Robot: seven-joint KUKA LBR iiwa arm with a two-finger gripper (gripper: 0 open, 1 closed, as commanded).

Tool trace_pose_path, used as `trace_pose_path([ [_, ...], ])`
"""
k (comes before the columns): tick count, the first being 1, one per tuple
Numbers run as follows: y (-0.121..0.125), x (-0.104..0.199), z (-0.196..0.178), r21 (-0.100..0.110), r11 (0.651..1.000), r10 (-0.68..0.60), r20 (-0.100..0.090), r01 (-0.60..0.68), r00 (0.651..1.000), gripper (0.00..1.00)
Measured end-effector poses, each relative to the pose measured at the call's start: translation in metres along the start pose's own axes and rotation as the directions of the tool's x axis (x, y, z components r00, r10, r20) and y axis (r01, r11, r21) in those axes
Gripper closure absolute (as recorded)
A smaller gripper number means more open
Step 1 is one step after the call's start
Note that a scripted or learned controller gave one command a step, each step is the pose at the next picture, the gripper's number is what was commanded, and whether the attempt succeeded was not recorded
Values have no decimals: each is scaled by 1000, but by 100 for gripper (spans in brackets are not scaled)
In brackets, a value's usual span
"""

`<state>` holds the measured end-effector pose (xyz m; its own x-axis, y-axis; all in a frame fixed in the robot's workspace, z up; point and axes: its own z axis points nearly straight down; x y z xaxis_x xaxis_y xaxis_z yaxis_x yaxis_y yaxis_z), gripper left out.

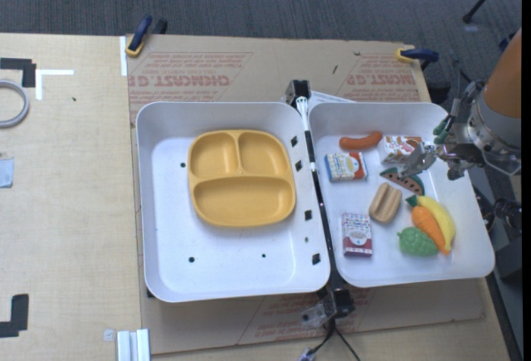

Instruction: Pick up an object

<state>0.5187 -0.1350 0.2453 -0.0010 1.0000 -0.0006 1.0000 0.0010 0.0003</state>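
Yellow plate (pixel 242 178): we saw it divided, in the left bin (pixel 158 210).
Toy food: crowded the right bin (pixel 473 260).
End effector (pixel 430 153): over a watermelon slice (pixel 404 178); grip unclear to us.

One fixed camera looks down from above the bench at a slant, from the near side toward the far floor. It stands far enough to take in both white bins, the left bin (pixel 158 210) and the right bin (pixel 465 256), with the cardboard sheet (pixel 207 73) under them.
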Motion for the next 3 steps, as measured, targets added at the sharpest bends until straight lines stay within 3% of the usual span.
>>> trace_pose_path([
  [1,-34,-30,140,-13,987,-158,6,158,987,0],
  [2,-34,-30,131,-10,988,-155,3,155,988,100],
  [3,-40,-20,153,-1,815,-580,0,580,815,100],
])
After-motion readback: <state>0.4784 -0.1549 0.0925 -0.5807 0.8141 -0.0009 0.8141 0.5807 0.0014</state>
